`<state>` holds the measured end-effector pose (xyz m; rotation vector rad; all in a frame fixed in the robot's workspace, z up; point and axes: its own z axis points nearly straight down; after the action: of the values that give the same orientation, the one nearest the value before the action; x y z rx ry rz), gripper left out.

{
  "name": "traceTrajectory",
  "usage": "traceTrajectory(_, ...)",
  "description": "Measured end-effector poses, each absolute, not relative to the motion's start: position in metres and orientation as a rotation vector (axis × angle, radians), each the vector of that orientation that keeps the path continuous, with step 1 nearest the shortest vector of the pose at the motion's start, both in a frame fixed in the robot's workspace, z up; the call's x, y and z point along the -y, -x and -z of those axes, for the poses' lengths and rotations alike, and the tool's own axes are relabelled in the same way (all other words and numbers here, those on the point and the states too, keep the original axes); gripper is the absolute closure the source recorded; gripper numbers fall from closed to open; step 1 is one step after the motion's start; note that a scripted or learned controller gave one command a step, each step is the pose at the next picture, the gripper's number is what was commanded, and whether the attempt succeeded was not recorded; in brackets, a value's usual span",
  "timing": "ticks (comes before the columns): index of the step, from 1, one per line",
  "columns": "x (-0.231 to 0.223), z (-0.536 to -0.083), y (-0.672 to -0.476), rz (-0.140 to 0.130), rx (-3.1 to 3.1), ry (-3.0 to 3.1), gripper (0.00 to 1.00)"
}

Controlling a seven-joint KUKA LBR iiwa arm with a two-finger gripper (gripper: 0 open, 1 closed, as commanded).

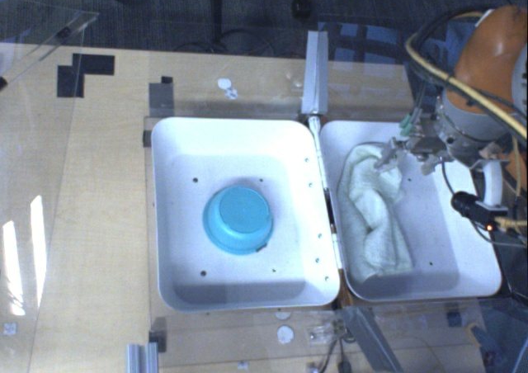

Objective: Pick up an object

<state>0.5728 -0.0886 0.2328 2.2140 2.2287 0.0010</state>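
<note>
Wooden worktop (pixel 82 223); blue bowl (pixel 238 219) in left bin (pixel 177 157); gripper (pixel 402 155) over towel (pixel 375 210) in right bin (pixel 462 272), jaws' state indeterminable.

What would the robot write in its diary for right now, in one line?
gripper: over right bin, at top end of white cloth | grasp: cannot tell | blue bowl: upside down in left bin, untouched
</note>
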Motion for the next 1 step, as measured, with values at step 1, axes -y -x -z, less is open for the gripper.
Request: traceTrajectory(1,0.0909,-0.0951,-0.5860,-0.006,-2.414,-2.004,0.00)
